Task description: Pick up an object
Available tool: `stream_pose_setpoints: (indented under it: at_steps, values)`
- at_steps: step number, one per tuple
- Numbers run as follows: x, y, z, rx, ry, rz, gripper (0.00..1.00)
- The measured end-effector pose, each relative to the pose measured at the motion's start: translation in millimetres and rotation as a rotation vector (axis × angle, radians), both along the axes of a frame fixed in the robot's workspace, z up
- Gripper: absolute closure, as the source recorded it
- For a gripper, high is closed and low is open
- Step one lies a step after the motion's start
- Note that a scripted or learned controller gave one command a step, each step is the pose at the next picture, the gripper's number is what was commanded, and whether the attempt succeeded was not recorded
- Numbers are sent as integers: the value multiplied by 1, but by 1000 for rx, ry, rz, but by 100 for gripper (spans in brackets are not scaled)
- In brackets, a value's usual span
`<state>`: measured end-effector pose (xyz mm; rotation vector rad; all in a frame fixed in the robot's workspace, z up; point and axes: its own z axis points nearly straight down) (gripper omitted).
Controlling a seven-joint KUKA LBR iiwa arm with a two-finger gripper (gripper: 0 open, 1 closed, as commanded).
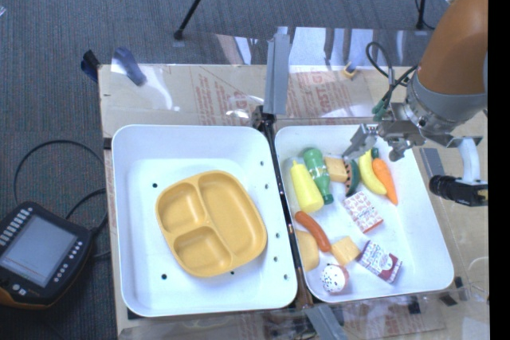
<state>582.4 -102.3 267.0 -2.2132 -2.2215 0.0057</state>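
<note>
Your left bin (127, 171) carries just the yellow divided plate (210, 222); your right bin (434, 239) carries the toy food. The gripper (376, 146) hangs over that bin's far end, fingers spread apart and holding nothing, with the banana (370, 173) and carrot (386, 179) just beneath, both lying lengthwise toward you.

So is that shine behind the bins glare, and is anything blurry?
Camera view: yes, the clear sheet behind the bins throws bright glare. The yellow divided plate and toy banana look sharp; the gripper casts only a soft shadow.
</note>
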Motion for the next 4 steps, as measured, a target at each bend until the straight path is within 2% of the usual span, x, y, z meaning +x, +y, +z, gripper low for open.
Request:
stream_pose_setpoints:
  at_steps: [1, 2, 3, 4]
  values:
    - [-17, -68, -155, 2, 12, -127, 0]
    - [28, -79, -166, 1, 0, -142, 0]
    - [-23, -92, -181, 1, -1, -112, 0]
    - [-25, -93, -175, 4, 4, -120, 100]
